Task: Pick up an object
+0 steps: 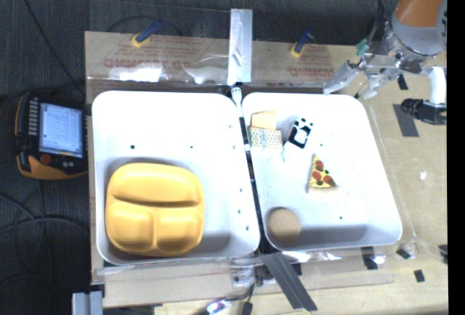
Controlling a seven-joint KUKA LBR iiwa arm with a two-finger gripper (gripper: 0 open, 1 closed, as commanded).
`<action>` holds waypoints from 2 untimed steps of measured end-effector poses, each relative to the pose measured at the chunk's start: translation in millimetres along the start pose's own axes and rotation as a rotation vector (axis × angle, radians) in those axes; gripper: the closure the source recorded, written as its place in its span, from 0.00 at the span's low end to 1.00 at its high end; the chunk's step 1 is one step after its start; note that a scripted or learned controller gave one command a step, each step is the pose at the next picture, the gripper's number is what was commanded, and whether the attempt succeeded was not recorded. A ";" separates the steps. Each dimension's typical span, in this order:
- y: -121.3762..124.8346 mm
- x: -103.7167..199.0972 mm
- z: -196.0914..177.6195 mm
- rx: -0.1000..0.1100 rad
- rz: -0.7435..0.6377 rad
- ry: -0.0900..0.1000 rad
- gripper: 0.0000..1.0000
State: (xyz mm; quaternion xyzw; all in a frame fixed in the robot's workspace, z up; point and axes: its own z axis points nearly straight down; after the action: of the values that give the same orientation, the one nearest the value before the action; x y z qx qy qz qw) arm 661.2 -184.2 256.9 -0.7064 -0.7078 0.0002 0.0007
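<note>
1. The claw [354, 83] was seen above the right bin's [378, 161] far right corner, fingers spread open, nothing held.
2. Nearest candidates lay below-left of the claw: black-and-white piece [301, 132], pizza slice [321, 174]; the tan ball [283, 222] sat farther off.
3. A descent centred over one small item, clear of the bin wall, was judged best.
4. The big yellow bread loaf [154, 207], far left, was judged too wide.

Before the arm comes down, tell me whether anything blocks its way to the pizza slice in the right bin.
Nothing visible does. The hand hangs over the right white bin's far corner, and the triangular toy pizza slice lies flat on bare floor. The black-and-white piece sits off to the side.
</note>
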 end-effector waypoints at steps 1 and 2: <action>-27.3 30.0 143.8 0.000 0.151 -0.001 0.00; -92.8 -14.0 166.6 -0.013 0.059 -0.004 0.00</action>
State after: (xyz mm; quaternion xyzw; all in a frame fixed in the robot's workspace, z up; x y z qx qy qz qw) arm 568.2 -198.4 90.5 -0.7270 -0.6867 -0.0030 -0.0052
